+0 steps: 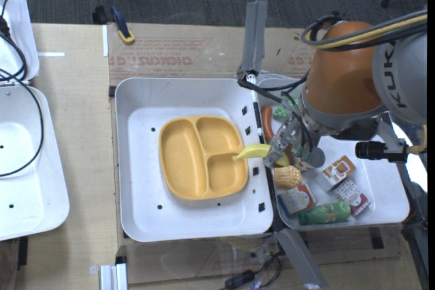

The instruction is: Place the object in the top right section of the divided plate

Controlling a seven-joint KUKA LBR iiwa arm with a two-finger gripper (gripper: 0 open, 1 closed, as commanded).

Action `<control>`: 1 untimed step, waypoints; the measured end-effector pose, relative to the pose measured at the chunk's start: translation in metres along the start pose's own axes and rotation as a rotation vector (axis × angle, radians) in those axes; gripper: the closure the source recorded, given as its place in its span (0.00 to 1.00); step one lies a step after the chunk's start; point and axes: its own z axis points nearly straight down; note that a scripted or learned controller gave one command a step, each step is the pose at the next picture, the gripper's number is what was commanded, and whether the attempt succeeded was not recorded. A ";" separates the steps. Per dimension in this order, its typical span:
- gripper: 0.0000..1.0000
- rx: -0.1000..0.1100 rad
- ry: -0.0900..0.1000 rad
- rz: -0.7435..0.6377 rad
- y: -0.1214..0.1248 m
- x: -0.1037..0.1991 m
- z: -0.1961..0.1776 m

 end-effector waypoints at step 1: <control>0.00 0.000 0.000 -0.001 0.000 0.000 0.000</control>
